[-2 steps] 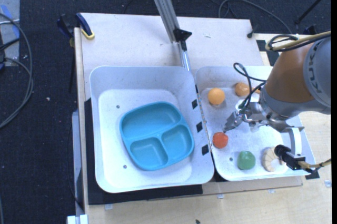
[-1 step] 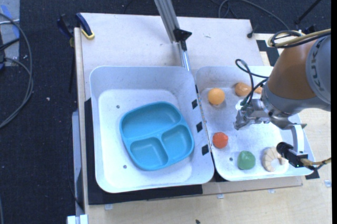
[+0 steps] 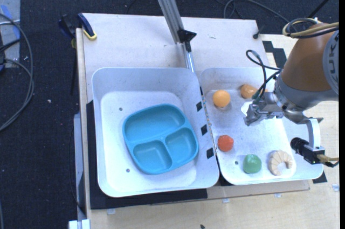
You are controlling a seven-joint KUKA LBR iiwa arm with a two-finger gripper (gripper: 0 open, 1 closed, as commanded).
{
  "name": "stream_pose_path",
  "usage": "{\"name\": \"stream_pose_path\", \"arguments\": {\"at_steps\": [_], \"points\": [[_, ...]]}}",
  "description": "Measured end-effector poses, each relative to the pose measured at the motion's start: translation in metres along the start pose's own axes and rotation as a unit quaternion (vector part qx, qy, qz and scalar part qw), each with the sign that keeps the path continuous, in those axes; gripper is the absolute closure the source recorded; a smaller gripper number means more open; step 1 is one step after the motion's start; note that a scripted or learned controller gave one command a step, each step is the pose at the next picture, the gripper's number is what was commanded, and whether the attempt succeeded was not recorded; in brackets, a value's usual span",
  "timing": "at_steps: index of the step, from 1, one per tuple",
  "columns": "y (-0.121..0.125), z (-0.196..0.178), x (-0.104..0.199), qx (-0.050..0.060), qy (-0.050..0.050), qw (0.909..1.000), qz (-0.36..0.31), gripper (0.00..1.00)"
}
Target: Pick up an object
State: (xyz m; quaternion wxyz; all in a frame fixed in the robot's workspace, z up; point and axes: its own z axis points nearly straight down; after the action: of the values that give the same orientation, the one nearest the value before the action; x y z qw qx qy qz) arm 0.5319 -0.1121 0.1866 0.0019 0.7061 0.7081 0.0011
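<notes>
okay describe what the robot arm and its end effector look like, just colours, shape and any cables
The arm is a thick rounded body with a wide orange band over grey metal. Black cables loop beside it, and a yellowish one curls above. The end effector is a small silver-grey metal assembly. A black fitting on a white bracket hangs below.

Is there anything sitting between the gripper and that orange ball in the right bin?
Nothing visible does. The gripper hangs over the right bin, and the orange ball lies just to its left across bare bin floor. A smaller orange piece sits above that line, not in it.
</notes>
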Motion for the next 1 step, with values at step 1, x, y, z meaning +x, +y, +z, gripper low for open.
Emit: {"name": "stream_pose_path", "arguments": {"at_steps": [1], "points": [[0.0017,-0.0511,-0.0001,-0.001,0.0,1.0,0.0,1.0]]}}
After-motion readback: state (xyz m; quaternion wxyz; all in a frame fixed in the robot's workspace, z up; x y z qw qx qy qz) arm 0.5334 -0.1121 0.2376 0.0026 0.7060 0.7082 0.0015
